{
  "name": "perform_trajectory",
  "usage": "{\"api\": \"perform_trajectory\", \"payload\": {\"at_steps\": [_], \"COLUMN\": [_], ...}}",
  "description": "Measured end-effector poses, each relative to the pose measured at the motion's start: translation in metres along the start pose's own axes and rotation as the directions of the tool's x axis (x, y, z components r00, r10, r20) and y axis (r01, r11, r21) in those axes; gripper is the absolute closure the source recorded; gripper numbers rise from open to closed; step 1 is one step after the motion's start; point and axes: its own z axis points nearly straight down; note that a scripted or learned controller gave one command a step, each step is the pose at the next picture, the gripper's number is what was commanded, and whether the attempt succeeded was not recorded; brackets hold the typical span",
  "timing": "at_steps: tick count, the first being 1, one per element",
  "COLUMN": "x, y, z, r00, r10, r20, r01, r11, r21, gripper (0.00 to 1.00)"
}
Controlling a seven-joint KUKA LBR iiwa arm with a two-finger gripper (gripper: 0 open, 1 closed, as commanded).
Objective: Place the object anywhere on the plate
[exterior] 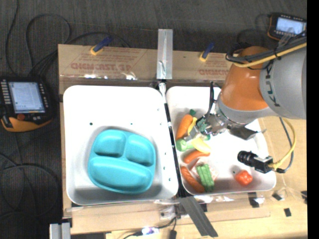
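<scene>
the toy foods lie heaped along the left side of the right bin [259,183]: an orange carrot [185,125] at about 11 o'clock in that bin, a yellow piece [202,144] just below it, a green piece [205,177] at 7 o'clock, and a small red piece [243,178] apart at 5 o'clock. the gripper [206,124] hangs just beside the carrot, over the heap; whether it is released or clenched cannot be told. the turquoise plate [121,159], with three compartments, sits in the left bin [79,103], toward 6 o'clock.
</scene>
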Motion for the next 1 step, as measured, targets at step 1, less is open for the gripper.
{"api": "perform_trajectory", "payload": {"at_steps": [1], "x": [0.0519], "y": [0.0070], "z": [-0.0198], "r00": [0.991], "r10": [-0.135], "r20": [0.002], "r01": [0.135], "r11": [0.991], "r21": [-0.001], "gripper": [1.00]}}
